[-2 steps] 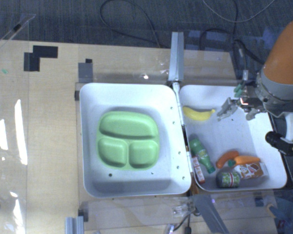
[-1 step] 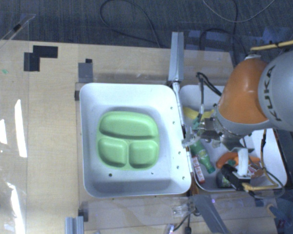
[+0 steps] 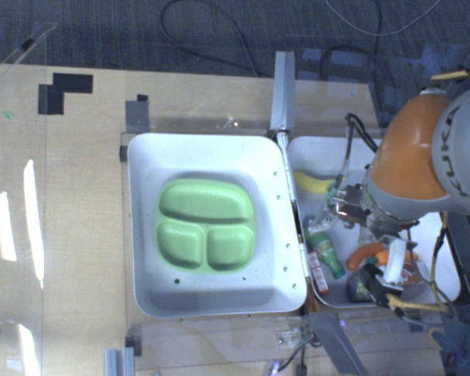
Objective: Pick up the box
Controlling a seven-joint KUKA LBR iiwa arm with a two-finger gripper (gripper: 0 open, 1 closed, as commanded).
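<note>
- Camera view: green tray [image 3: 206, 224] lies in the left bin [image 3: 141, 233], well left of the end effector.
- Slim red-and-white box [image 3: 317, 272] lies just below-left of it.
- End effector [image 3: 346, 204] hangs over the right bin [image 3: 317, 151]; its opening cannot be told.

slim red-white box [image 3: 316, 272], flat in right bin [image 3: 323, 152]

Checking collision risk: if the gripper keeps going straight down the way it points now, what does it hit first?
Probably the clutter in the right bin: the gripper hangs over the green bottle and an orange item. Depth is unclear from above.
</note>
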